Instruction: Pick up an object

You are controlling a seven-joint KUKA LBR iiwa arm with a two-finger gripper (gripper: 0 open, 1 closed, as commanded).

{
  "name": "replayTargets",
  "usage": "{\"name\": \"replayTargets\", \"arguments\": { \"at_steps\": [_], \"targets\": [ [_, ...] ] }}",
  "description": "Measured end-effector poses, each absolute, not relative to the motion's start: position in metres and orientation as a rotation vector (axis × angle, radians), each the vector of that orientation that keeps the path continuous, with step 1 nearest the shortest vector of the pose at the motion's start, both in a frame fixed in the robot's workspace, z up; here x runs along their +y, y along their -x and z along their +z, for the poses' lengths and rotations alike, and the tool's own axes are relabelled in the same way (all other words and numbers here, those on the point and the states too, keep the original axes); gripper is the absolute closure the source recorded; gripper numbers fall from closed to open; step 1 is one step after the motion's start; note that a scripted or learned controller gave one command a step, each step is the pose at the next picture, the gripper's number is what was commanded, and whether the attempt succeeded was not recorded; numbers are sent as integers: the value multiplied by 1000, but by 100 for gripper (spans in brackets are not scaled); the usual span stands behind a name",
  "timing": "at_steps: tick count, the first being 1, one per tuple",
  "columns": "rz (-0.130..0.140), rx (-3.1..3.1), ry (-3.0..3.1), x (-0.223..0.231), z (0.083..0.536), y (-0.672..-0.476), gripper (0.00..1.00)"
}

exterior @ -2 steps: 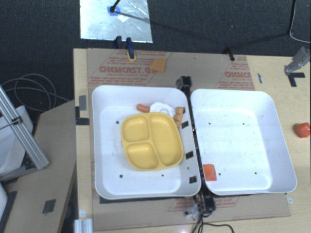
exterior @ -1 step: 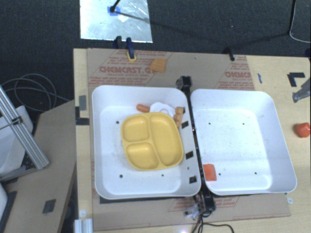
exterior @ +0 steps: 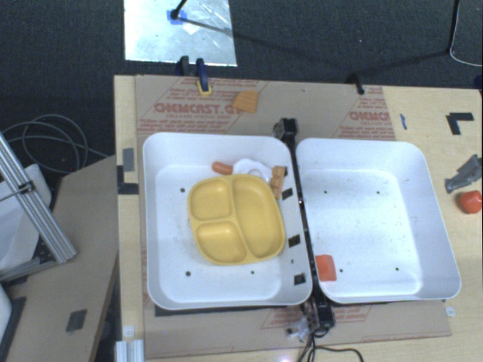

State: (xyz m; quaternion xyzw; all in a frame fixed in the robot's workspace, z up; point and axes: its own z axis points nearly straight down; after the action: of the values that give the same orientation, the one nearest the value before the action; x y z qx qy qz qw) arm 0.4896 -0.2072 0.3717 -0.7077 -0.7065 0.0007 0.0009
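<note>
The left bin [exterior: 162,202] holds a yellow divided plate [exterior: 235,219] near its middle. Just behind the plate lie a small orange sausage-shaped piece [exterior: 222,168], a white object [exterior: 252,169] and a tan block [exterior: 278,178] by the bin's right wall. In the right bin [exterior: 423,202] a small orange-red block [exterior: 325,267] sits in the near left corner.
A small grey item [exterior: 463,175] and a red piece [exterior: 469,200] lie on the bench right of the right bin. A tan piece [exterior: 245,100] rests on the cardboard behind the left bin. A shiny sheet [exterior: 179,19] lies on the dark floor beyond the bench.
</note>
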Motion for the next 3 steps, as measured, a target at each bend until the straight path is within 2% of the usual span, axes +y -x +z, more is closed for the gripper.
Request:
{"name": "replayTargets", "arguments": {
  "at_steps": [1,2,3],
  "targets": [
    [0,-2230,2206,-128,303,-487,0],
    [-1,-2232,2209,-67,247,-523,0],
    [3,-2215,2246,-217,307,-484,0]
  ]
}}
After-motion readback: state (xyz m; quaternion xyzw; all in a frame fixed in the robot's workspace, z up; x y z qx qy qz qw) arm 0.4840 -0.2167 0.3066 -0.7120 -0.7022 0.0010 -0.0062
